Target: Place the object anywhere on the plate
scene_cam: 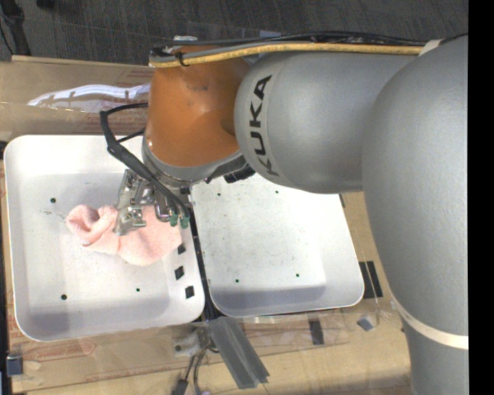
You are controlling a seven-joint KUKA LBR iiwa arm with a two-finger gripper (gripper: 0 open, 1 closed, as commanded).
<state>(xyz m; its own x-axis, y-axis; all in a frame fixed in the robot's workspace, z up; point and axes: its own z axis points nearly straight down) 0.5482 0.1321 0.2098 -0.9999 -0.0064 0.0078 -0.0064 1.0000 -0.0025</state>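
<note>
Down in the left bin (33,220), the jaws (136,216) press a soft, crumpled pink cloth (123,237) — grip unclear.

Robotics lab, test-cell setup: KUKA-branded industrial arm (329,122) over a plywood surface (33,89), two shallow white bins (33,303) side by side on it, black tape marks at the surface's near edge, cables trailing onto dark carpet floor (230,6) past its far edge

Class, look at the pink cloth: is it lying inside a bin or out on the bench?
Inside. The pink cloth lies crumpled on the floor of the left bin, within its raised white rim, under the gripper.
</note>
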